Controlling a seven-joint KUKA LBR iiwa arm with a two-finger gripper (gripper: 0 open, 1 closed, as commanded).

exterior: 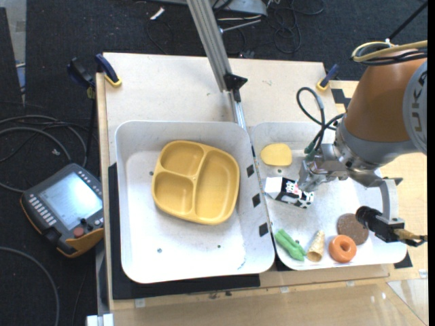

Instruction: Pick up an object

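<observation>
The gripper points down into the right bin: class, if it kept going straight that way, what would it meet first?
Probably the small black and white block lying just under the gripper, on the floor of the right bin. Depth is hard to judge from this slanted view, so it might pass just beside the block.

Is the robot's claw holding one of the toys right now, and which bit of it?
It cannot be told. The gripper is down at the small white and black object in the right bin, but no grasp is visible.

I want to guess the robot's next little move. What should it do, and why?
Probably lower a bit: the gripper hangs right by the small black-and-white object in the right bin, the closest thing to pick up.
</observation>
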